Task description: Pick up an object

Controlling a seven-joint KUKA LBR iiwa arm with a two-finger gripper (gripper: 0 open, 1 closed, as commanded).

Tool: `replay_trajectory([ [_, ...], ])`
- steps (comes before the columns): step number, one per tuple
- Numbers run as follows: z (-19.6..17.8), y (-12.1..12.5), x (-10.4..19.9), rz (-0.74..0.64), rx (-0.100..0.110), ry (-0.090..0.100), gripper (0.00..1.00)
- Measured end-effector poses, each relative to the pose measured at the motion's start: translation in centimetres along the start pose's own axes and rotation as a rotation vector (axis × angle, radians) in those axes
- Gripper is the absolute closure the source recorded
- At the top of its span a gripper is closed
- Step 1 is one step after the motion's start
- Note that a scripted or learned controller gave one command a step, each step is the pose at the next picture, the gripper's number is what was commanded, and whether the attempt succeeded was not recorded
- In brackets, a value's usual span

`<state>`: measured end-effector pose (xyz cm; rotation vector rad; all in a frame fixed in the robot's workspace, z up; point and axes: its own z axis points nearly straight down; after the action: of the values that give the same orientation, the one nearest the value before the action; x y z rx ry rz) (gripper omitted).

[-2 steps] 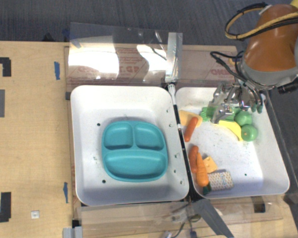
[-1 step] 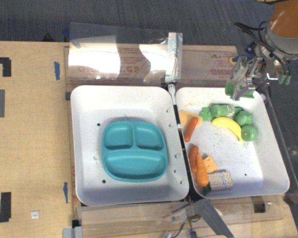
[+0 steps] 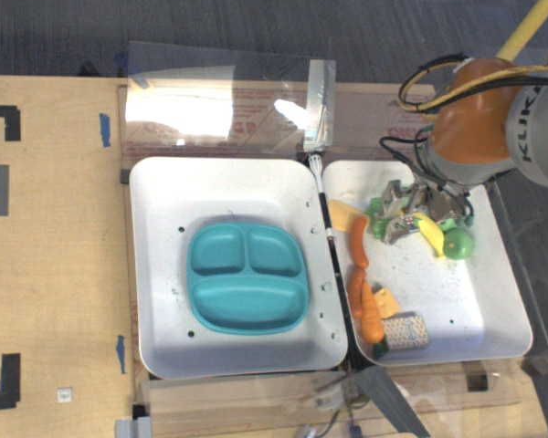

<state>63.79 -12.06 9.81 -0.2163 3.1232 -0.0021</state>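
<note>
My gripper (image 3: 401, 215) hangs low over the far part of the right bin (image 3: 493, 322), below the orange-banded wrist (image 3: 470, 121). It sits among a cluster of toy foods. A green leafy piece (image 3: 376, 209) lies at its left, and a yellow banana (image 3: 430, 234) and a green round fruit (image 3: 458, 244) lie at its right. Whether anything is gripped is hidden by the clutter. Along the bin's left wall lie a yellow wedge (image 3: 343, 213) and two orange carrots (image 3: 358, 242) (image 3: 367, 312). A speckled grey cylinder (image 3: 405, 331) rests near the front.
The left bin (image 3: 155, 199) holds a teal divided plate (image 3: 247, 276). A small orange block (image 3: 384, 299) lies beside the lower carrot. Black cables loop over the wrist. A clear sheet and a taped strip (image 3: 320, 103) stand behind the bins.
</note>
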Motion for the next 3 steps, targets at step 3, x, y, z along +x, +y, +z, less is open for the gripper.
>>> replay_trajectory([
  [3,-15.5,6.1,1.5,-0.058,-0.003,0.008,1.0],
])
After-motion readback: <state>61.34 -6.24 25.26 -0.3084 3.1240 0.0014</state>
